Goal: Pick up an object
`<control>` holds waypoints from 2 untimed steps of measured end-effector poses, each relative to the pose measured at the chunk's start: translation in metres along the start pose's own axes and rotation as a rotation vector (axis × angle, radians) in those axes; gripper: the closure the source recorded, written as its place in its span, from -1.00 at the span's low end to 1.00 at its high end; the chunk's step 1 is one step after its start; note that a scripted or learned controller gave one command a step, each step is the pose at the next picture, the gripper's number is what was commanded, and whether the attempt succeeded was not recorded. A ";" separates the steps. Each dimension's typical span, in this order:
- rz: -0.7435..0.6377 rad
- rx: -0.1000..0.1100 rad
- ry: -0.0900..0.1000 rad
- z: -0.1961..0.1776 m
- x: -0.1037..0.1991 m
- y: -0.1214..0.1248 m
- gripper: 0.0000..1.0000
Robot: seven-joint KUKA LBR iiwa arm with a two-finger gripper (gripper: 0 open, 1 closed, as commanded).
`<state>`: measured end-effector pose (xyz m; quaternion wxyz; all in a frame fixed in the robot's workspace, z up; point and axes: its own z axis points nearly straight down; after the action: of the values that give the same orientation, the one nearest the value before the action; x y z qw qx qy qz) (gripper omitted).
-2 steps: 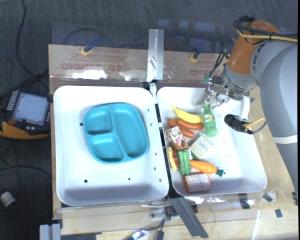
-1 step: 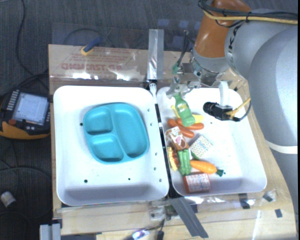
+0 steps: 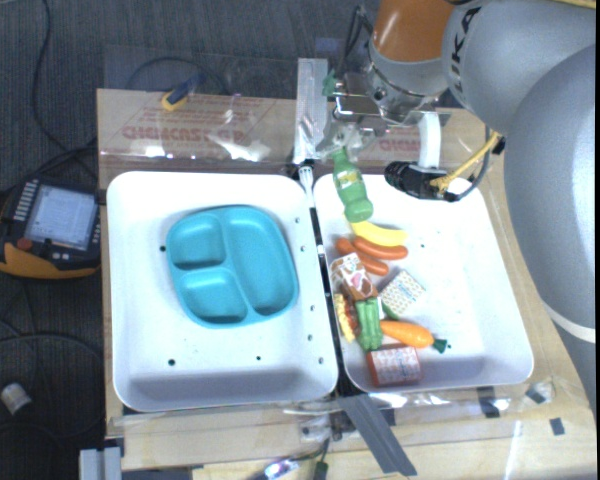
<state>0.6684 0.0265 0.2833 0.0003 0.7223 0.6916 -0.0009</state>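
Bins sit side by side on the bench, and the left bin (image 3: 130, 298) carries a blue divided plate (image 3: 230, 265), three compartments, lying flat near the bin's middle. Over in the right bin (image 3: 480, 298) the toys crowd its left half: a yellow banana (image 3: 380, 234) lying across an orange hot dog (image 3: 378, 251), a small red and white carton (image 3: 351, 275) just below them, a pale checked packet (image 3: 401, 293) to its right, a green vegetable (image 3: 368, 323) standing beside an orange carrot (image 3: 412, 334), and a red can (image 3: 393, 366) on its side near the front wall. Now the arm: the grey body sweeps in from the right, the orange band (image 3: 412, 13) sits high at the top, and the gripper (image 3: 348, 148) hangs over the back left corner of the right bin. And there it is, a green bottle (image 3: 351, 190) with a pale label, hanging tilted straight below the gripper, its top caught between the closed-in fingers, its lower end just above the banana and near the divider between the bins.
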 end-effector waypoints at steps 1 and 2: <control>-0.212 0.003 0.002 0.061 0.041 -0.059 1.00; -0.430 -0.001 0.000 0.021 0.024 -0.073 1.00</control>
<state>0.5962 0.0534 0.2628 0.0002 0.5580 0.8299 -0.0006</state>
